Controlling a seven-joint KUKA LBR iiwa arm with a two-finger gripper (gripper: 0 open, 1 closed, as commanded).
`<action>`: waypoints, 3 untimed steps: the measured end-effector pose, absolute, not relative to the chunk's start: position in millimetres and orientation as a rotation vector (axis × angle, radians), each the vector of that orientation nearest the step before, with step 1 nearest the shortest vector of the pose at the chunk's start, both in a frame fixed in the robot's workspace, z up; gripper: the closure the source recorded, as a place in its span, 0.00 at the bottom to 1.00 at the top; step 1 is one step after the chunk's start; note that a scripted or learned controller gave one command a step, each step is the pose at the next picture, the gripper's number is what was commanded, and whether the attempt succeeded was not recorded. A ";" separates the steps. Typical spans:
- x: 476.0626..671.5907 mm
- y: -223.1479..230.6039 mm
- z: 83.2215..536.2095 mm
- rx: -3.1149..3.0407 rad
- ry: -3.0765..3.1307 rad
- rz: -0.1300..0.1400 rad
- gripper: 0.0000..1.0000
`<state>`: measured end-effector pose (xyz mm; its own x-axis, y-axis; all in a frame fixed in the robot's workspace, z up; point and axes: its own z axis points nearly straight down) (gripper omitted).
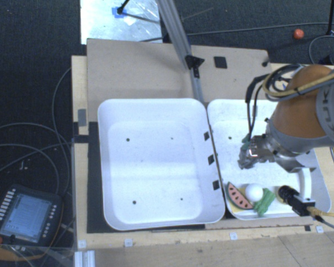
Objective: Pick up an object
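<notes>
In the right bin (pixel 229 121), three small things lie together along the near wall: a watermelon slice (pixel 237 197), a white egg-shaped ball (pixel 254 192) and a green leafy piece (pixel 264 203). My gripper (pixel 247 159) hangs over the middle of this bin. It points down, a short way above and behind the watermelon slice, and nothing shows in it. The arm's grey and orange body hides the bin's right part.
The left bin (pixel 150 149) adjoins on the left, joined by black clips at the shared wall. A slanted metal pole (pixel 178 32) rises behind the bins. A teach pendant (pixel 25 213) and cables lie on the floor at lower left.
</notes>
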<state>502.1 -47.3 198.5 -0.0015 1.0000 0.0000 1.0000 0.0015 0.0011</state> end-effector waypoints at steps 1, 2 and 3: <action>520.1 -78.1 186.0 2.223 2.220 0.000 1.00; 566.1 -60.1 186.6 2.217 2.223 0.002 1.00; 565.6 -61.0 197.3 2.219 2.222 0.002 1.00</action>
<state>565.6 -61.0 197.3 -0.0015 1.0000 0.0002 1.0000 0.0015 0.0018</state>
